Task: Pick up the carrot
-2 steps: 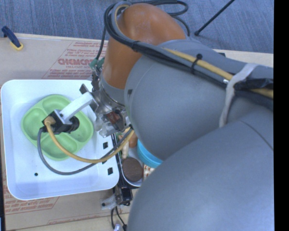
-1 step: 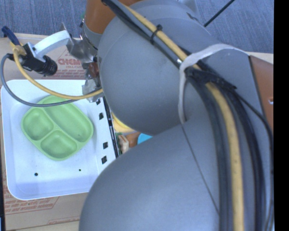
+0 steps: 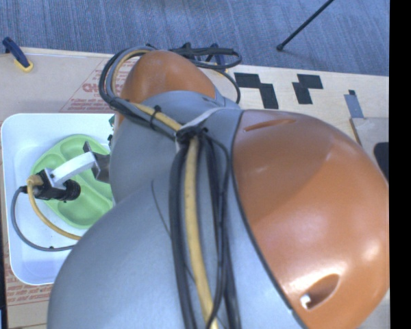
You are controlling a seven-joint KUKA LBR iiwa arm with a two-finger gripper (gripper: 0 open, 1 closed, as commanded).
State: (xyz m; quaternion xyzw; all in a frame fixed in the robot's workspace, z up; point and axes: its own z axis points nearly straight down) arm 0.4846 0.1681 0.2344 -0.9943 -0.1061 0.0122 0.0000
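Closest to the lens, the arm (image 3: 260, 204) takes up most of your frame: grey shell, orange caps, cables strapped down its length. It covers most of both bins. Its wrist end reaches over the left bin (image 3: 20, 262), which is white with bare floor along its left and lower sides.

What you can make out of the gripper (image 3: 100, 168) is a dark grey piece at the arm's edge. It hangs above the right side of a green lobed dish (image 3: 82, 210) that lies in that bin. You cannot tell whether the gripper is spread or pressed together, since the arm hides it, and you cannot confirm anything pinched.

You cannot tell where the carrot lies either. My guess is that it sits under the arm, in a covered part of one of the bins. So the relation your next move turns on stays unknown here: which way the carrot lies from the gripper, and how its long axis runs. Mark the grasp as not yet confirmed.

Off the bin, a blue clamp (image 3: 16, 53) rests at the top left edge of the bench (image 3: 61, 81).
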